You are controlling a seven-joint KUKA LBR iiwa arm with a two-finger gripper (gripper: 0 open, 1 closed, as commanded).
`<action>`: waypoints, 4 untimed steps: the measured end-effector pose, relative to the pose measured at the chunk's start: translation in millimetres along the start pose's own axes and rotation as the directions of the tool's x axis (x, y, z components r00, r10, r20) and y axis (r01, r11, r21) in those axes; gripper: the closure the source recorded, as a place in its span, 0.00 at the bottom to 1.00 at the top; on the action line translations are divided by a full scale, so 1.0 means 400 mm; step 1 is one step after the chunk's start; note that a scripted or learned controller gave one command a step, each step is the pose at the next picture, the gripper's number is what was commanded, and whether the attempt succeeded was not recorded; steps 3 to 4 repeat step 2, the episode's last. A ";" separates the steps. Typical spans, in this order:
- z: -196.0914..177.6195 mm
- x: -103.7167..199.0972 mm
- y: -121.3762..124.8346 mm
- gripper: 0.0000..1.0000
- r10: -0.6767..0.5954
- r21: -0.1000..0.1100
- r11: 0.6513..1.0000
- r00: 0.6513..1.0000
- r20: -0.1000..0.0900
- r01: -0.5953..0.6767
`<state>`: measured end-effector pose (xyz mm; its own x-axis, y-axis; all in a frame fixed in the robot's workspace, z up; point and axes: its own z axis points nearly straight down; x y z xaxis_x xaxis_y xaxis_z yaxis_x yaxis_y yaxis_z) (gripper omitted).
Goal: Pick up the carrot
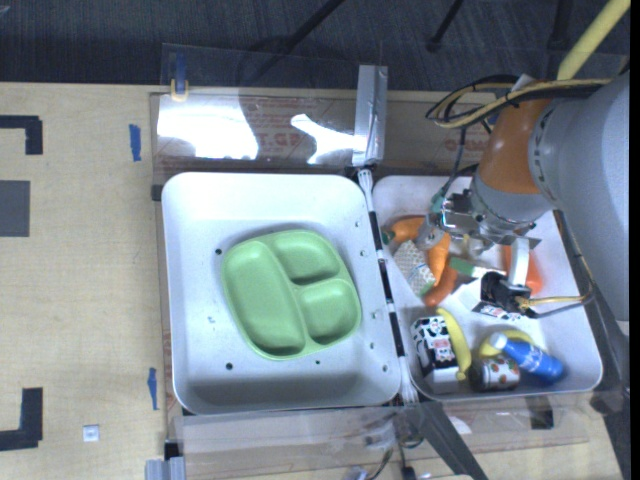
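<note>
An orange carrot lies slantwise in the upper-middle of the right bin, on a speckled packet. A second orange piece sits just up and left of it, and a third orange item lies to the right, partly behind the arm. My gripper hangs low over the right bin, directly above the upper end of the carrot. The wrist hides where the gripper meets the carrot, so I cannot see whether it touches it.
A green divided plate lies in the left bin. At the front of the right bin are a yellow banana, a black-and-white box, a can and a blue bottle. Cables trail from the wrist.
</note>
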<state>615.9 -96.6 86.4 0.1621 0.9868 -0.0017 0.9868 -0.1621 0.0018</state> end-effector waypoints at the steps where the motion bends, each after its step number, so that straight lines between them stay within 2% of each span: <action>1: -0.028 0.007 0.003 1.00 -0.005 -0.003 1.000 1.000 -0.001 0.005; 2: -0.387 0.087 0.036 1.00 0.120 0.002 0.993 0.993 -0.001 -0.120; 4: -0.387 0.087 0.036 1.00 0.120 0.002 0.993 0.993 -0.001 -0.120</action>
